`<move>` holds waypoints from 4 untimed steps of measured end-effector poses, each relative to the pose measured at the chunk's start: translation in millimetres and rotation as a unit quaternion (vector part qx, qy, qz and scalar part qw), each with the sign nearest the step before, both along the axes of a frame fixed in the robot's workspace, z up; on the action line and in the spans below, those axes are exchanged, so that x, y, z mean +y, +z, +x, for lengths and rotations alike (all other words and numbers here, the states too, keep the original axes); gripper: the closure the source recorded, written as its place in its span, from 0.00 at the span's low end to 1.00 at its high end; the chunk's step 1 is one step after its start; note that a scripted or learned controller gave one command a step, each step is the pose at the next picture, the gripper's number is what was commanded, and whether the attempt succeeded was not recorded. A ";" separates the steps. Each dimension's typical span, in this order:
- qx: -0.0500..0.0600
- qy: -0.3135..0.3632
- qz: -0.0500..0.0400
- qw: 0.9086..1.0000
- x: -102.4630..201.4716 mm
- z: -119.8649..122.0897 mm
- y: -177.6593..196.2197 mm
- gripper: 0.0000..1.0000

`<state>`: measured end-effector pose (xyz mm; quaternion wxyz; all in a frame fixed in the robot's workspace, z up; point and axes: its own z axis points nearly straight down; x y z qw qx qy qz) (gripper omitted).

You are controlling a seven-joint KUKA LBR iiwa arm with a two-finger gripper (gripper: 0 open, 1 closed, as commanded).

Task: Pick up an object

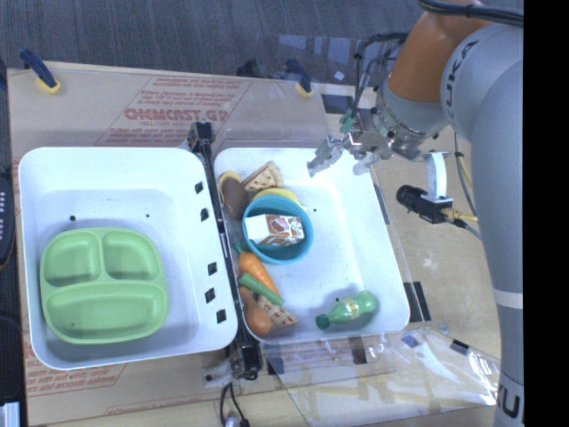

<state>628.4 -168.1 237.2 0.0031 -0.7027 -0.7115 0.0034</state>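
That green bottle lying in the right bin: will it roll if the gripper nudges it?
Probably. The green bottle lies on its side on bare bin floor, so a sideways nudge could roll it. It looks like smooth plastic, likely light and slippery.

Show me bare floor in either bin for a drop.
Right bin: open floor right of the blue bowl, above the green bottle. Its left wall is crowded: bowl, carrot, bread slice. Left bin: bare strip above the green divided tray.
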 end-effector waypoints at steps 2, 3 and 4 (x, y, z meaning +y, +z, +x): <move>0.002 0.046 0.001 0.999 7.0 -18.1 -133.4 1.00; 0.026 -0.077 -0.001 0.997 10.7 6.0 -136.9 1.00; -0.004 -0.240 0.002 0.971 22.0 -66.1 -141.5 1.00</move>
